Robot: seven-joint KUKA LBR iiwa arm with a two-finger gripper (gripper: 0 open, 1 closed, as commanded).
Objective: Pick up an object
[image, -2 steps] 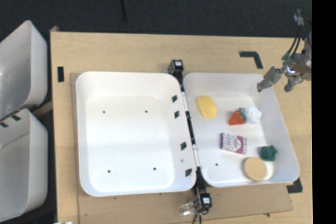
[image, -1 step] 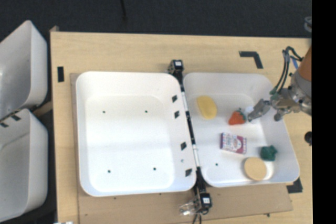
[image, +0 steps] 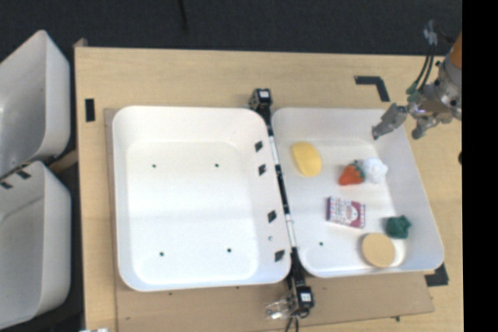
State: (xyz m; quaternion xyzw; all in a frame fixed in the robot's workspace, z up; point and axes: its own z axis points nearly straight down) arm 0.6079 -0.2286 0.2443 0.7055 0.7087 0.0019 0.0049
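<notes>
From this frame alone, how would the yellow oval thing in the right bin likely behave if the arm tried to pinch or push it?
The yellow oval object looks rounded and smooth, so it may slip out of a pinch. Its egg-like shape suggests that it would roll or pivot rather than slide straight if nudged. It lies apart from the red item, near the right bin divider edge, so a push could trap it there.

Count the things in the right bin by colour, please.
Yellow: 1, the oval lump
Red: 1, the strawberry
White: 1, the small ball
Purple: 1, the packet
Green: 1, the small lump
Tan: 1, the round disc
Total: 6
</notes>
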